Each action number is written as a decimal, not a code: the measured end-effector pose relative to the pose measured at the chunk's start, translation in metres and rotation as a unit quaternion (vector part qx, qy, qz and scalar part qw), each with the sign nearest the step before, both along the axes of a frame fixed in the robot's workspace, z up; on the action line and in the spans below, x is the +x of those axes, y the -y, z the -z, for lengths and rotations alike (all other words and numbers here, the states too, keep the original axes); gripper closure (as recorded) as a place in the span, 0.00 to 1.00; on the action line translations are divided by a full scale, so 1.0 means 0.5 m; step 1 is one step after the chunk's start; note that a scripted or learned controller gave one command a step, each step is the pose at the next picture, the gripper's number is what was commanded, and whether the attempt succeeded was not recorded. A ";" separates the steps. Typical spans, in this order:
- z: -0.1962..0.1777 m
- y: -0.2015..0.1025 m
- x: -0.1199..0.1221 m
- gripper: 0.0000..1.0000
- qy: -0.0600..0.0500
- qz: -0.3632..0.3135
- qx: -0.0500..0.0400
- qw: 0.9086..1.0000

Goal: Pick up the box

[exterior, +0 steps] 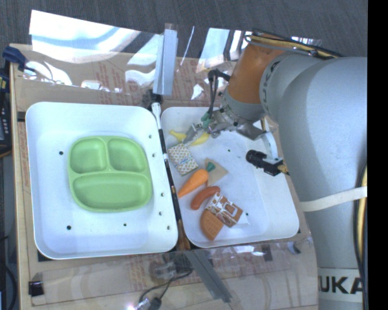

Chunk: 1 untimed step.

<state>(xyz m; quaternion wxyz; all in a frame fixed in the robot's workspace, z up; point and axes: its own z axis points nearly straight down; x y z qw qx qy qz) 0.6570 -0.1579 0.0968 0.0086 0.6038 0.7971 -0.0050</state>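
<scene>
The gripper is down in the right bin, at its far left corner, fingers narrow with their tips on the yellow banana there, though a real grasp cannot be made out. Just nearer than the gripper lies the patterned box, flat on the bin floor and free of the fingers. Beyond the box come a carrot, a red sausage and a brown packet. Far left of the gripper, a green divided plate sits in the left bin
</scene>
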 end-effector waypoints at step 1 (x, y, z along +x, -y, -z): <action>-0.028 -0.042 -0.107 0.00 0.017 0.024 -0.012 0.999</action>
